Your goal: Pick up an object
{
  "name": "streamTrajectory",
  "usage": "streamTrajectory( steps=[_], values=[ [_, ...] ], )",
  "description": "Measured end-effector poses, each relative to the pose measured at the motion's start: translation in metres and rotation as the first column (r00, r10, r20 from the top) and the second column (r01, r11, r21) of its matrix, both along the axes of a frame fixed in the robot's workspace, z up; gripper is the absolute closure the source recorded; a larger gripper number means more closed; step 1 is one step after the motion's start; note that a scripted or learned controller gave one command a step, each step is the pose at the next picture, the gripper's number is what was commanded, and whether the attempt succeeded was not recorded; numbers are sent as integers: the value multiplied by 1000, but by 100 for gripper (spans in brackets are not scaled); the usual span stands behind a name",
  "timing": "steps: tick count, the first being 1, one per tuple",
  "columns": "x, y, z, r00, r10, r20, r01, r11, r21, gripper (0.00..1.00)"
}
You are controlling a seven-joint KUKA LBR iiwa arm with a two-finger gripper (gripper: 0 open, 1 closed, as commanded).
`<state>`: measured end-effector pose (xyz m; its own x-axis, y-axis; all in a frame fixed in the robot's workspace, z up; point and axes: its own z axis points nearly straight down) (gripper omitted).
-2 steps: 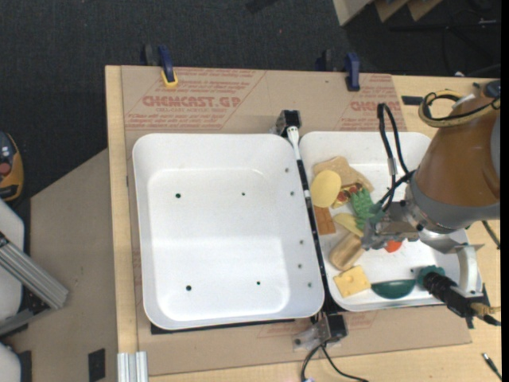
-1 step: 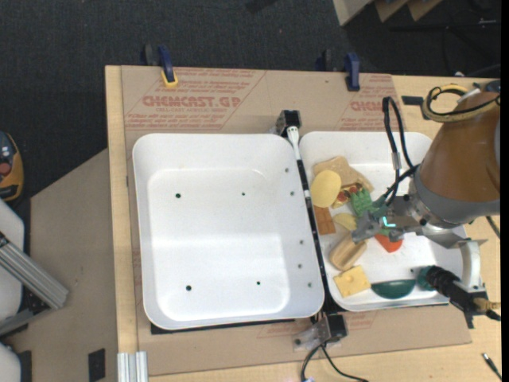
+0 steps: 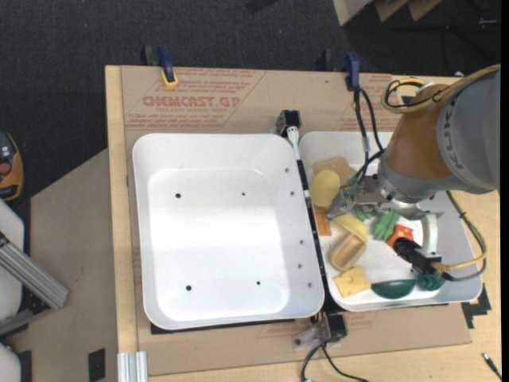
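As my eye travels from the left, the brown worktop (image 3: 207, 94) carries first the left bin (image 3: 215, 229), its white floor marked by a few dark dots. Hard against it sits the right bin (image 3: 453, 273), and that is where everything worth picking lies. Crowded toward its left wall are a lemon (image 3: 324, 186), an orange strip (image 3: 321, 218) lying along the wall, a pale yellow wedge (image 3: 353, 228), a tan block (image 3: 347, 252) and, at the near corner, a cheese-coloured block (image 3: 352, 282). Further right come a green piece (image 3: 385, 226), a red piece (image 3: 403, 233) and a teal spoon (image 3: 394, 289) by the near rim.

The pincer (image 3: 351, 202) is down among them, between the lemon and the wedge, with the green piece just beside it. The grey arm (image 3: 469, 134) bulks over it, so I cannot tell whether the pincer is spread or pressed together, and I see nothing held in it.

The trouble I would expect comes from the crowding. The lemon and the wedge lie so near each other that a closing pincer could catch an edge of both and lift neither. The lemon looks round and smooth, so I think it could squirt sideways against the wall. A nudge could also push the wedge onto the tan block and spoil the grip.
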<state>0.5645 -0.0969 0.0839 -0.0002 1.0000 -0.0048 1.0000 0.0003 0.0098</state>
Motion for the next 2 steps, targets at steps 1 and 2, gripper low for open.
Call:
streamTrajectory(
  steps=[1,2],
  values=[
    [82,-1,4,1000,3,2,-3,1000,1,0],
    [96,2,-1,999,4,-41,-4,1000,5,0]
  ],
)
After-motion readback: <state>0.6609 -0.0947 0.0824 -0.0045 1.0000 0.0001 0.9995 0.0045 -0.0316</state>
